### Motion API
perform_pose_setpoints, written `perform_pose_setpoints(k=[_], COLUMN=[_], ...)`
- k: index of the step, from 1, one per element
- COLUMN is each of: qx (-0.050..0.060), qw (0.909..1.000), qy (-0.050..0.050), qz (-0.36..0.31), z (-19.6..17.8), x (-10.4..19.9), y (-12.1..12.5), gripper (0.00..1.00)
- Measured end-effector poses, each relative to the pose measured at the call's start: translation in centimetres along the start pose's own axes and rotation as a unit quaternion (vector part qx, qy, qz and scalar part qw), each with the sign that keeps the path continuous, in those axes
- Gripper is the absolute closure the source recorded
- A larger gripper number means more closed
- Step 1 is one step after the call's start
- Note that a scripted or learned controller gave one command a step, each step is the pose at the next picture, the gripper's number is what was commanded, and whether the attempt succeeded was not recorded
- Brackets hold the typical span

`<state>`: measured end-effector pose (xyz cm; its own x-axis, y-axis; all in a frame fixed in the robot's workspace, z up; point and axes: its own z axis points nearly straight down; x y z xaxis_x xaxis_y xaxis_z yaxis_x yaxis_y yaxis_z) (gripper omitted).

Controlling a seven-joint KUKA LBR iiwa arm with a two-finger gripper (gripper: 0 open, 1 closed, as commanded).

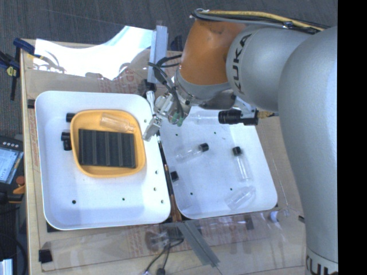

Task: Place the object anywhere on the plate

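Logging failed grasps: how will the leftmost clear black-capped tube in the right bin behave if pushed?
The tube looks round and lies on its side, so it would probably roll. Its smooth clear wall may slip. Small, so likely light.

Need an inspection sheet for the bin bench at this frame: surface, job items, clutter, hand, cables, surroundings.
Surface: two white bins side by side, left bin and right bin.
Job's things: yellow plate in left bin, dark ridged insert on it; clear vial lying on the plate's far part.
Clutter: capped clear vials loose in right bin.
Grippers: hand above the seam between the bins.
Cables: black wires at front edge.
Surroundings: dark floor; screen device at left.
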<state>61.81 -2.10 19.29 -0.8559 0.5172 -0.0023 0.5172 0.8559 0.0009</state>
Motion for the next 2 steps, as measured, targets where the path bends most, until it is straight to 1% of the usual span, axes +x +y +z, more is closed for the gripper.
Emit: perform_pose_setpoints(k=[1, 2], qx=[0.0, -0.001], qw=[0.9971, 0.9743], qy=[0.0, -0.001], qz=[-0.075, -0.225], z=[-0.4, 0.0], x=[0.8, 2.3], y=[2.5, 7.8], gripper=[0.0, 0.0])
